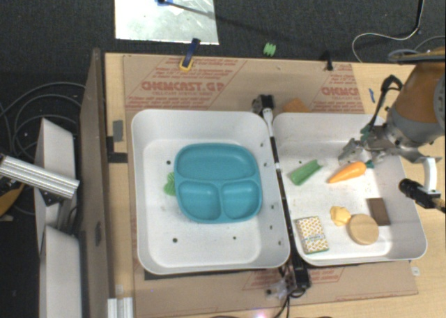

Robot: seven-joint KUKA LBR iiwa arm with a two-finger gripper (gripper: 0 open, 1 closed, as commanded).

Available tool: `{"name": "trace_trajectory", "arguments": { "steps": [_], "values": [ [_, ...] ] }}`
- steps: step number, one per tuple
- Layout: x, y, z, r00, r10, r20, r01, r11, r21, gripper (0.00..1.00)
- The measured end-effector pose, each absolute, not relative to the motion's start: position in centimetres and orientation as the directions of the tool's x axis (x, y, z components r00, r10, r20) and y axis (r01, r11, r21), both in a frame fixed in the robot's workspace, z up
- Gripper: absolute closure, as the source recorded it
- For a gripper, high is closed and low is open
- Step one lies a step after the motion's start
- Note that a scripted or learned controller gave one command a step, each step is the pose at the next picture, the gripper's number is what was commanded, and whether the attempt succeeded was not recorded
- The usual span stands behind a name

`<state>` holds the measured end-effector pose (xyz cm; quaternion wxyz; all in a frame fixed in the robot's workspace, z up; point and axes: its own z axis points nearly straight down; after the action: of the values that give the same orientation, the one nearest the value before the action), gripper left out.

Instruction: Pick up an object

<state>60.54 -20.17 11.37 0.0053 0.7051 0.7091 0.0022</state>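
My gripper (pixel 360 152) hangs over the right bin (pixel 412 229), at its upper right part. Just below it and touching or nearly touching lies an orange carrot (pixel 347 171), tilted up to the right. A green pod-shaped piece (pixel 304 171) lies left of the carrot. Lower in the same bin sit a small yellow lump (pixel 339 215), a round tan disc (pixel 363 229), a brown block (pixel 378 210) and a patterned little box (pixel 311 233).
The left bin (pixel 157 240) bears a blue divided plate (pixel 217 181) with a green bit (pixel 169 184) peeking out at its left edge. A black rail (pixel 273 153) runs between the bins. The arm's black fitting (pixel 420 192) overhangs the right rim.
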Motion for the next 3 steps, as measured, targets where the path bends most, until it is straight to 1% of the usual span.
{"name": "trace_trajectory", "arguments": {
  "steps": [1, 2, 3],
  "values": [
    [60.8, -20.7, 10.0, -0.003, 1.0, -0.003, 1.0, 0.003, 0.006, 0.0],
    [57.1, -17.6, 8.3, -0.002, 1.0, 0.002, 1.0, 0.002, -0.003, 0.0],
    [57.4, -17.8, 9.5, -0.004, 1.0, -0.001, 1.0, 0.004, 0.005, 1.0]
  ]
}}
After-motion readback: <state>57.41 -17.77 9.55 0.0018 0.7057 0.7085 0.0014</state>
